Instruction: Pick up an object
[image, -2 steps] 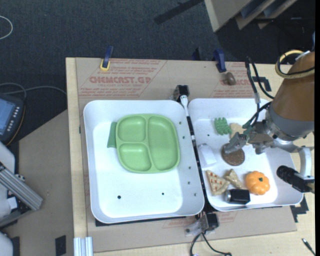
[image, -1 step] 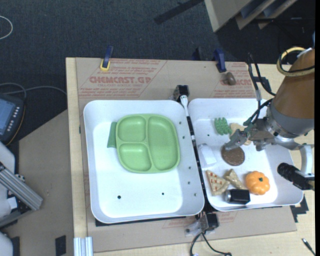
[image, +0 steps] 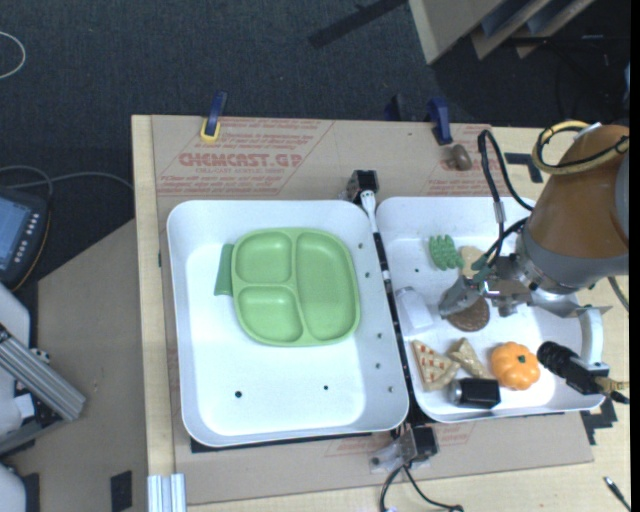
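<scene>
Two white bins are set side by side on the surface. A green divided plate (image: 296, 286) is seen in the left bin (image: 190, 330). In the right bin (image: 420, 225), the gripper (image: 468, 300) is lowered over a brown disc (image: 470, 318), near an orange pumpkin (image: 514, 366); whether the jaws are clenched cannot be told.

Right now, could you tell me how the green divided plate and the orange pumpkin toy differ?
The green divided plate is flat, wide and pale green; the orange pumpkin toy is round, small and orange. The plate lies in the left bin, the pumpkin in the right bin among other toys. Both rest untouched by the gripper.
</scene>
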